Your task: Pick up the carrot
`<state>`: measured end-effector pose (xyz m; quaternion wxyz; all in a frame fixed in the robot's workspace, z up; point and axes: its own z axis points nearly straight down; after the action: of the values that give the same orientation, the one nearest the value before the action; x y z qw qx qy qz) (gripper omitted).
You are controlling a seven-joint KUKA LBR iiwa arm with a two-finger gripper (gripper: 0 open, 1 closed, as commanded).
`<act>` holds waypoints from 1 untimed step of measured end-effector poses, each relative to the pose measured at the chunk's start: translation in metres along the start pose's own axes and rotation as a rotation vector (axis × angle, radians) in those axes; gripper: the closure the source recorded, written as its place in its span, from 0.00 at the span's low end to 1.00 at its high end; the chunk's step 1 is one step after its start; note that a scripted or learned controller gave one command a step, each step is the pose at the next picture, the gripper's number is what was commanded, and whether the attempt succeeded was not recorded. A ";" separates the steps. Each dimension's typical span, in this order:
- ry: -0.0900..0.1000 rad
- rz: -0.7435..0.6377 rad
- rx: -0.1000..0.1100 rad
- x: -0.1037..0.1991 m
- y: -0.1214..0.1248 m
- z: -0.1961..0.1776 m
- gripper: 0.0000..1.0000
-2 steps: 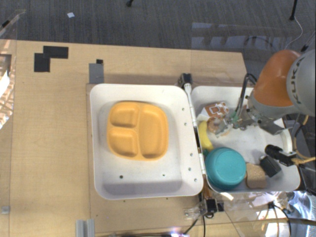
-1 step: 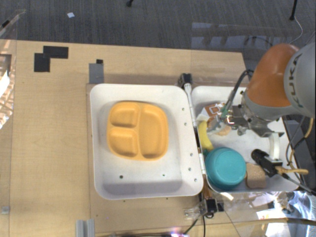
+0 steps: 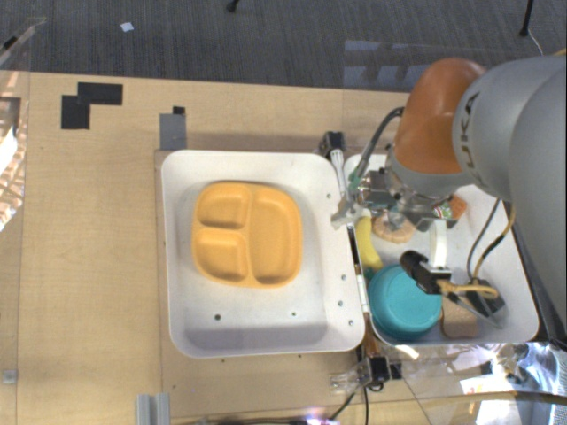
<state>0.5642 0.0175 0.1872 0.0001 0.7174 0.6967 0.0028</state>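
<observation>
Carrot point(image 3: 456, 209), a small orange sliver, peeks from under the wrist in the right-hand shallow white bin point(image 3: 523, 312), just beside your gripper point(image 3: 392, 209), toward the view's right. Its long axis is hidden, and you cannot tell the gripper's state.

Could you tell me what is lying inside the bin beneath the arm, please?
A banana, a teal bowl, a brown block and a tan round piece show. An orange bit, perhaps the carrot, peeks beside the arm, which covers the bin's far part.
</observation>
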 end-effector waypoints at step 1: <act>-0.011 -0.146 -0.011 -0.122 0.002 -0.104 0.00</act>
<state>0.5626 -0.1047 0.2905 0.0081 0.6646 0.7471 0.0025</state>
